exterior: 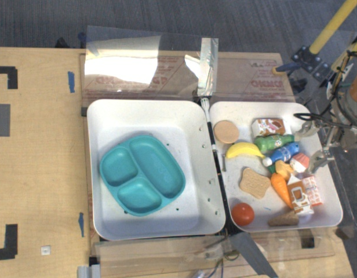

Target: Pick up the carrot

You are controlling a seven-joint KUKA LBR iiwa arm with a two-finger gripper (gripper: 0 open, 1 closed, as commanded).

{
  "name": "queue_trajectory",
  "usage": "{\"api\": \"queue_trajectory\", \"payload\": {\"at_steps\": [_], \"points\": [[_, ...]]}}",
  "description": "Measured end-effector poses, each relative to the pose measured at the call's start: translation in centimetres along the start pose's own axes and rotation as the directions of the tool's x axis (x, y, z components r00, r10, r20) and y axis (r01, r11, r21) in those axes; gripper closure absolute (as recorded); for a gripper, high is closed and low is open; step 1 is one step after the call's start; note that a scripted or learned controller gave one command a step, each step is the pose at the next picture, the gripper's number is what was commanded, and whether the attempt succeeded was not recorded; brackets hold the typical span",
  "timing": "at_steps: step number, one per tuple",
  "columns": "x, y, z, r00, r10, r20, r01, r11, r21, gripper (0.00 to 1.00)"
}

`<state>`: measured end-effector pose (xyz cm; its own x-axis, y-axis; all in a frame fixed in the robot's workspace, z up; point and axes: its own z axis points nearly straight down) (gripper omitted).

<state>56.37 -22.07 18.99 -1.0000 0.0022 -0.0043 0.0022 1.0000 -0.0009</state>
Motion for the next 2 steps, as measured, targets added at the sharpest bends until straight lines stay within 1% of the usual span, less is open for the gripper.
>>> {"api": "queue_trajectory", "payload": {"at_steps": [1, 2], "points": [[3.6, 1.5, 10.2, 0.99, 0.14, 0.003, -0.14, 0.99, 0.001, 0.0], [4.4, 9.7, 10.2, 0.982, 0.188, 0.002, -0.188, 0.982, -0.004, 0.0]]}}
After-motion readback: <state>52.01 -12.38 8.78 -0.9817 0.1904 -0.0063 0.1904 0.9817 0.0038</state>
